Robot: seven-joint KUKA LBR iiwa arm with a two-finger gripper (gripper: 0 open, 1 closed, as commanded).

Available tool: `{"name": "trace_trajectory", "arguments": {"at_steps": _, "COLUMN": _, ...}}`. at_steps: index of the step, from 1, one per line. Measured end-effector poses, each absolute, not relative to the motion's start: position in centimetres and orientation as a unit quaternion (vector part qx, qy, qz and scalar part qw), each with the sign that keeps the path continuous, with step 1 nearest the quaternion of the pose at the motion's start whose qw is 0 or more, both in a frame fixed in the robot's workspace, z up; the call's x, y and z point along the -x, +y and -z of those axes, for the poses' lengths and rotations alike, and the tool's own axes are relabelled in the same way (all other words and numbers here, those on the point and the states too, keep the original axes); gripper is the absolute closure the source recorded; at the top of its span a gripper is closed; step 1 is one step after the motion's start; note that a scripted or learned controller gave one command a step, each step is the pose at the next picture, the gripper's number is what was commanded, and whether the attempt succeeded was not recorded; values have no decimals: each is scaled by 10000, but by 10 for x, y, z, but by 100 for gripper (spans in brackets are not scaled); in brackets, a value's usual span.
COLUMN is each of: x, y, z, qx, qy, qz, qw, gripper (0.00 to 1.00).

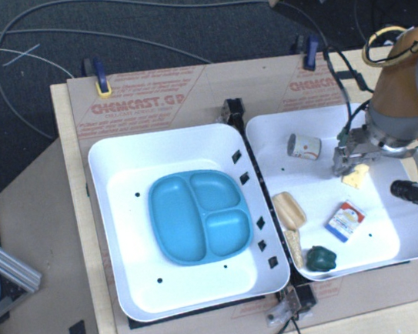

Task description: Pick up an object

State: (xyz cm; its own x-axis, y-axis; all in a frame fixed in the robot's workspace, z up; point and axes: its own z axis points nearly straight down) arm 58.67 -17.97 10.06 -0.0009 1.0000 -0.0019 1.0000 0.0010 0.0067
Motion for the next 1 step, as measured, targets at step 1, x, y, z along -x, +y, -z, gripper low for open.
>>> {"name": "trace_trajectory", "arguments": {"at_steps": 1, "x": -588, "y": -179, "z": -166, "qx": -7068, "qy": 7074, "qz": -18, "qw": 29, "gripper": 100}}
